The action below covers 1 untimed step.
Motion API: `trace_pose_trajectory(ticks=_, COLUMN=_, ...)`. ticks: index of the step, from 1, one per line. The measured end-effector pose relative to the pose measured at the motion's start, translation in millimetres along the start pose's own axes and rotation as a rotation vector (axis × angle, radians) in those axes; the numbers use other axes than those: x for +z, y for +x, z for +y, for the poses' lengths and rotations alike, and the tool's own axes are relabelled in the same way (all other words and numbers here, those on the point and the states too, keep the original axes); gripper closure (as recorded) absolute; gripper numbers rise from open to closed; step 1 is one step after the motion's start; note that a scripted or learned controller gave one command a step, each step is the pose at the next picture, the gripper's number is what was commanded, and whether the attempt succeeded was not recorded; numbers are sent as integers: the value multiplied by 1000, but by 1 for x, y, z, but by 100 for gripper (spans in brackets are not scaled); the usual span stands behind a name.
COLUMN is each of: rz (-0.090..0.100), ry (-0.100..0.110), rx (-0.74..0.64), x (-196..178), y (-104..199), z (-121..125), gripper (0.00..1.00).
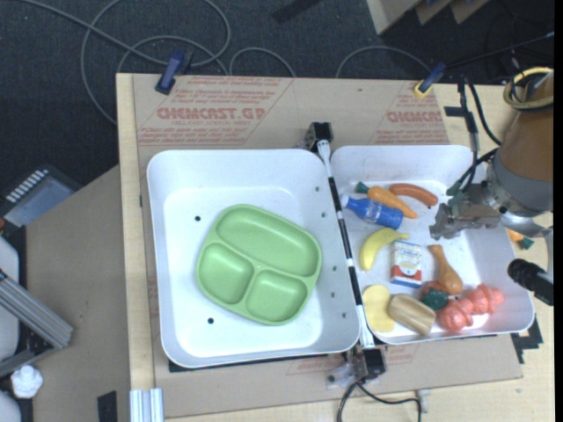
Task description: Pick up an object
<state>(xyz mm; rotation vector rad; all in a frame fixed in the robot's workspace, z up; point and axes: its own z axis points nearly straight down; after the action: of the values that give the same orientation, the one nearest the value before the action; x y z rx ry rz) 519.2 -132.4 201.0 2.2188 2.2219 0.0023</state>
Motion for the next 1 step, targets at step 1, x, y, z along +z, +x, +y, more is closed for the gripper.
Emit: trace_pose_trajectory(ticks=1, rz=0, ry=1, rx=1, x=1, y=-1, z=-1, gripper=0)
